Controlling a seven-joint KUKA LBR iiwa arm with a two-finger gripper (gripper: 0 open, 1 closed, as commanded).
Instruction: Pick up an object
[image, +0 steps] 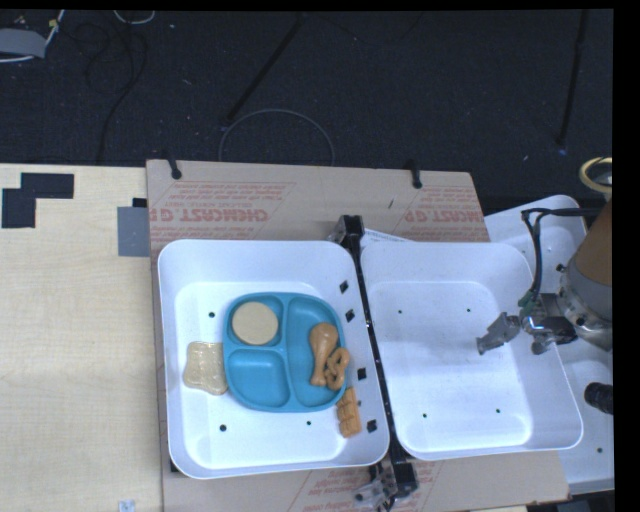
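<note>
Nothing is lifted yet, we judge: our gripper (500, 335) hangs by the right bin's (450, 440) right edge; whether it's open we cannot tell; food stays in the left bin (190, 280).

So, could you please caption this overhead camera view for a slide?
Grey arm's hand hovers over right white bin; blue divided plastic tray of toy food sits in left.

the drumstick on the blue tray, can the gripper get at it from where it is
Probably yes. The drumstick lies uncovered on the blue tray in the left bin; the gripper hangs over the right bin, with just the low divider between.
</note>
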